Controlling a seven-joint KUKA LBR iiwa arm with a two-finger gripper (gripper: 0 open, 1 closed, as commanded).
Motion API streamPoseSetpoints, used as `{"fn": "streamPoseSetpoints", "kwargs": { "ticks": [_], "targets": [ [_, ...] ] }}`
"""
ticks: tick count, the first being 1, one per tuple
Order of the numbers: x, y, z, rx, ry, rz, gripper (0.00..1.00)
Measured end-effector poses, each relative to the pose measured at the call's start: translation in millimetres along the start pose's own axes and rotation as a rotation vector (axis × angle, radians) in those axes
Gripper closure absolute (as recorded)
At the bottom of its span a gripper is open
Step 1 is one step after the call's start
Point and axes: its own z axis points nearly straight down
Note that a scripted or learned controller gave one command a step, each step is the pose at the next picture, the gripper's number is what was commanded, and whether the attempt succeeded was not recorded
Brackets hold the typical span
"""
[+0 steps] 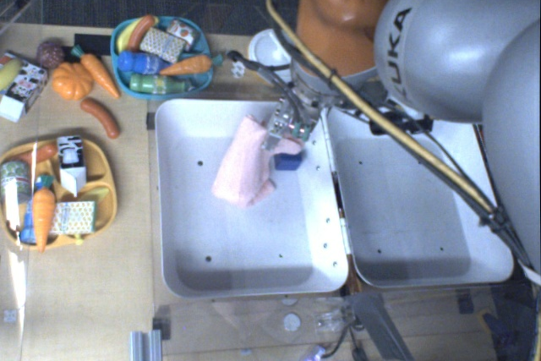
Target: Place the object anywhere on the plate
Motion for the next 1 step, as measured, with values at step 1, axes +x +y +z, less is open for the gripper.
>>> {"fn": "streamPoseSetpoints", "kwargs": {
  "ticks": [1],
  "targets": [
    [18.4,48.6,-3.0,-0.002,-0.001,-0.401,1.00]
  ]
}}
